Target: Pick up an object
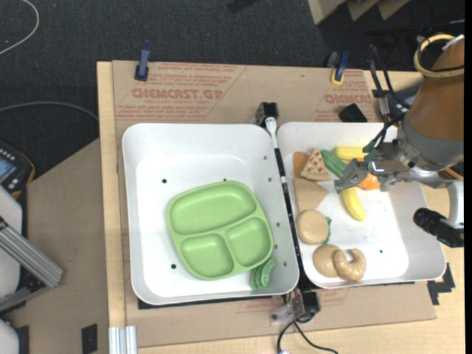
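The right bin point(413, 264) holds several toy foods. A yellow banana point(355, 204) lies in its middle, with a small orange piece point(370, 186) just above it. At the back sit a tan sandwich wedge point(316, 167), a yellow corn-like piece point(348, 153) and a dark green piece point(334, 164). A round beige bun point(313, 227) and a brown croissant-like piece point(340, 262) lie near the front. My gripper point(363, 175) hangs low over the banana's upper end and the orange piece, partly hiding them. Nothing is visibly held.
The left bin point(147, 153) holds a green divided plate point(220, 228) and a small green item point(262, 274) at its front right corner. The arm's body point(439, 116) covers the right bin's back right part. A black part point(436, 226) overhangs its right rim.
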{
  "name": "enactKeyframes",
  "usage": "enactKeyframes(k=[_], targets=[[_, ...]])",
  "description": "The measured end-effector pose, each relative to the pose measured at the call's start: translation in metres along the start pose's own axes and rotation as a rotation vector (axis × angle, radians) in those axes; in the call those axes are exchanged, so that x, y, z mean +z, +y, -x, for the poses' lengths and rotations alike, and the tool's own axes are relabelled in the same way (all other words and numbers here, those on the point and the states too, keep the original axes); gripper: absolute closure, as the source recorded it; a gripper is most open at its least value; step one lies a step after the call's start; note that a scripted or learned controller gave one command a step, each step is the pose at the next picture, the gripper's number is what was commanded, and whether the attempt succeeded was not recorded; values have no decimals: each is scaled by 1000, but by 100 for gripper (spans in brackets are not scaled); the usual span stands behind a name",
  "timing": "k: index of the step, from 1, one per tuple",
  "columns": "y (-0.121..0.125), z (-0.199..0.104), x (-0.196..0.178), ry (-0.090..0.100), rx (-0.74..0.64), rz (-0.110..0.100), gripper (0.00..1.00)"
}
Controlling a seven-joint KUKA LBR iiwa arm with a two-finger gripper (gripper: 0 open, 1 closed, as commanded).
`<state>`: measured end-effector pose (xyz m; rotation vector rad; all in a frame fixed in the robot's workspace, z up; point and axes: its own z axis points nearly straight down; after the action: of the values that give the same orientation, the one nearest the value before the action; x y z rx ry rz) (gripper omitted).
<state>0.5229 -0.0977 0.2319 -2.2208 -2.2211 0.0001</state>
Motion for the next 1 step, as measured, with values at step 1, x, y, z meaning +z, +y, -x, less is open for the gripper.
enactKeyframes(k=[1], targets=[[-47, 32, 88, 2, 4, -9, 0]])
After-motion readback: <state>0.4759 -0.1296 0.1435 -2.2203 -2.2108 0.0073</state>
